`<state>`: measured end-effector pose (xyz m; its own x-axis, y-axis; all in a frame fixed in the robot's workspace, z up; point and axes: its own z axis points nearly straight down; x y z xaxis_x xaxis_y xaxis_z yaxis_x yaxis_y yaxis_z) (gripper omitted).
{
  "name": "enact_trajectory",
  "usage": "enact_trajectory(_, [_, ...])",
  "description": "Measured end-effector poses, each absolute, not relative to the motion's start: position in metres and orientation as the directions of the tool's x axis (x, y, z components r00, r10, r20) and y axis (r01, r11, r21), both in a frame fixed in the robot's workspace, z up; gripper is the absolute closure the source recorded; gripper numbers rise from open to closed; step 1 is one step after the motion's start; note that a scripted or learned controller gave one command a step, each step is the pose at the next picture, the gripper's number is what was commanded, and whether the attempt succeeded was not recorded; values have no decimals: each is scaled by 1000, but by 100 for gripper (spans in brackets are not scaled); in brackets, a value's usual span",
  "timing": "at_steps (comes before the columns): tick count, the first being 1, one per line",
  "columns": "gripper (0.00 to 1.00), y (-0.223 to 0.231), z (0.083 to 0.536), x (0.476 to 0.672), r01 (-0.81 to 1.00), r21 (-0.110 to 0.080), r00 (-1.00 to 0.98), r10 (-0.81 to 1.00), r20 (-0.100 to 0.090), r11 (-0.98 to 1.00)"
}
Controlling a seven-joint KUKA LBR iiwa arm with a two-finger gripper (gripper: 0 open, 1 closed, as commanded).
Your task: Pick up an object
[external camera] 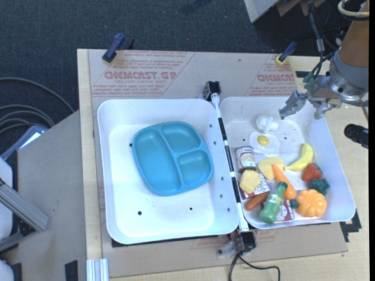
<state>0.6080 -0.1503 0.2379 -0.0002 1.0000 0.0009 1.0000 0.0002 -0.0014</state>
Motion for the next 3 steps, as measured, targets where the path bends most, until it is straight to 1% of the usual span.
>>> enact_trajectory(1, [0,-137,108,580,1000,-3,0,1000,1,0])
enact_trajectory(2, [0,-104,85,667,1000,1,-1,1000,0,1])
enact_trajectory(3, [0,-101,85,607,1000,-1,1,1000,0,-1])
